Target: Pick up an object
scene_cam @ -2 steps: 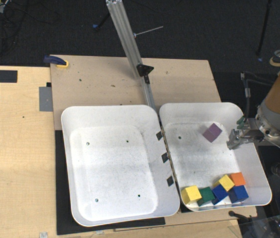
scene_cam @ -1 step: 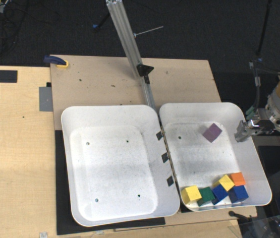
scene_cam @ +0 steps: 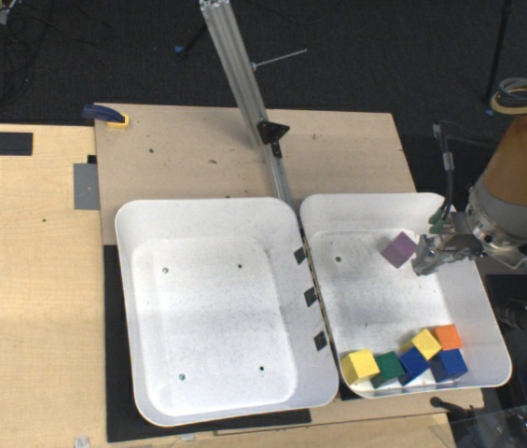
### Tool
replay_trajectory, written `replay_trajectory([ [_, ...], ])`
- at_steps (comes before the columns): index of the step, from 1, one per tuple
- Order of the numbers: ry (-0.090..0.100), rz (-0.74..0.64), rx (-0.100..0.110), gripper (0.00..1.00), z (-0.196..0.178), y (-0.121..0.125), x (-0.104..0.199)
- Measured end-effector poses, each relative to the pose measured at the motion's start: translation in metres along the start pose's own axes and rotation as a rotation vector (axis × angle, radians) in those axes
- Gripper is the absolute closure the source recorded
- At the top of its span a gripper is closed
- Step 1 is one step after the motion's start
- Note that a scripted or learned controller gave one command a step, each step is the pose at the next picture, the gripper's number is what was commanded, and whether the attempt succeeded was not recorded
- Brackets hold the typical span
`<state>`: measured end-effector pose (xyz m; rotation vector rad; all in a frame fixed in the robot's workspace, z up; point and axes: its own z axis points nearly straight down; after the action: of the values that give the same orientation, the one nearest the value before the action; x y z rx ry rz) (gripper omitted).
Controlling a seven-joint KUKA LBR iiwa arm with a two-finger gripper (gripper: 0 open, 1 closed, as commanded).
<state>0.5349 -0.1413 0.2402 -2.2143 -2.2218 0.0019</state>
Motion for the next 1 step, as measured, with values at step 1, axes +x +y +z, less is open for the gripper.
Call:
replay_trajectory([
  [1,0.001,-0.001,0.0,1.0,0.0098,-0.0037,0.0602],
])
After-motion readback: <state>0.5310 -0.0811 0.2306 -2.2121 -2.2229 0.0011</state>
